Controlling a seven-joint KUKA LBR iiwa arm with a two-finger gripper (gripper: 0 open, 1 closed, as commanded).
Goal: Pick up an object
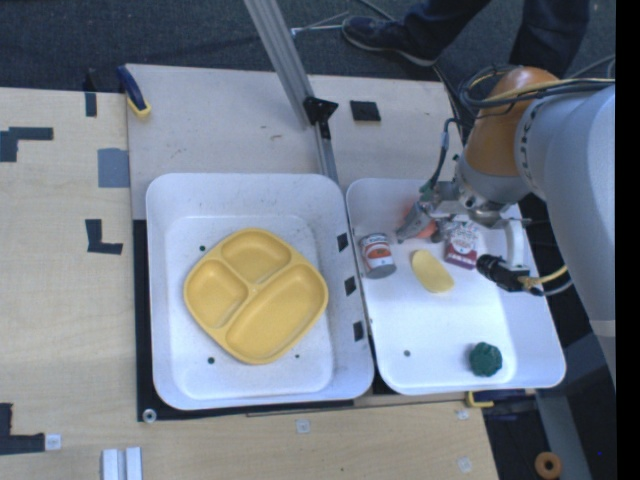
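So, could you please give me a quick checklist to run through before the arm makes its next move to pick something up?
1. End effector over the right bin, where the loose objects lie: ok.
2. Object seen held between its fingers: cannot tell; the wrist hides them.
3. Small can standing free, apart from the yellow piece: ok.
4. Red and white packet clear for a grasp: not ok; it lies right under the wrist, partly covered.
5. Green object alone near the bin's front corner, nothing touching it: ok.
6. Yellow divided plate lying in the left bin, away from the arm: ok.
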